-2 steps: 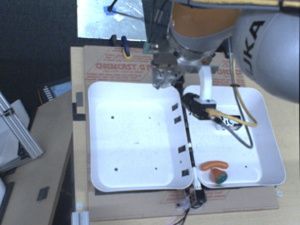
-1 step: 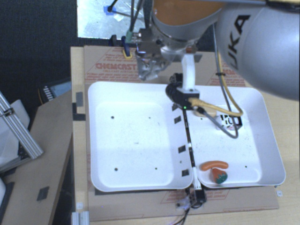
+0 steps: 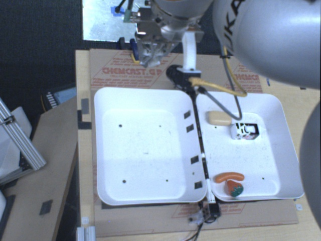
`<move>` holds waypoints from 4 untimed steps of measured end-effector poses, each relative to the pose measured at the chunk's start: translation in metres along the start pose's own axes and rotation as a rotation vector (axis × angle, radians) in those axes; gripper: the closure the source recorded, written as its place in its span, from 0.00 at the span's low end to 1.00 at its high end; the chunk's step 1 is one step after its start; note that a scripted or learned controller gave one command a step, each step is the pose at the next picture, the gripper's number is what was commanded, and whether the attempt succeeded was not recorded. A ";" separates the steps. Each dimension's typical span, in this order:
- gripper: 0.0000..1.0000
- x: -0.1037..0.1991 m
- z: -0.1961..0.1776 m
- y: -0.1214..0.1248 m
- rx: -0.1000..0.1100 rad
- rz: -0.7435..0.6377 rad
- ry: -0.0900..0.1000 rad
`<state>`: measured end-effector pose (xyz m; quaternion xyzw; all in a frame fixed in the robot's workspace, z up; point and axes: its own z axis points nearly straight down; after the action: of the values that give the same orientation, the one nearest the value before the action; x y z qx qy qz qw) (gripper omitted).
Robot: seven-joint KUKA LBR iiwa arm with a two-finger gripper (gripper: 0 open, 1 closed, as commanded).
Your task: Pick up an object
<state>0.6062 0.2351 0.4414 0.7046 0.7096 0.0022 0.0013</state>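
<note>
My gripper (image 3: 150,54) hangs above the far edge of the surface, beyond the back rim of the left shallow white plastic bin (image 3: 108,134). From this slanted view I cannot tell how its tips are set, and I see nothing between them.

The things to pick all lie in the right shallow white plastic bin (image 3: 283,149), well apart from the gripper. Nearest is a pale beige rounded block (image 3: 219,118), lying flat close to the divider at the bin's far-left part. Just beside it to the right sits a small white cube-like piece with black markings (image 3: 245,130). At the near-left corner lies an orange sausage-shaped toy (image 3: 229,176), and touching its near side is a small orange-and-green rounded toy (image 3: 234,188).

A yellow cable (image 3: 220,88) and a thin grey line (image 3: 223,107) run from a black fitting (image 3: 176,75) at the divider's far end and hang over the beige block and white cube. The large grey arm (image 3: 271,29) covers the bin's far right corner. Printed brown cardboard (image 3: 120,72) lies under both bins.
</note>
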 end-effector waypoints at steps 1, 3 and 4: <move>1.00 -0.011 -0.002 -0.042 0.005 0.000 0.000; 1.00 -0.015 -0.077 -0.060 0.000 -0.005 0.002; 1.00 -0.049 -0.085 -0.122 0.005 0.001 0.000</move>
<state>0.4838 0.1850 0.5254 0.7049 0.7093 0.0005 -0.0005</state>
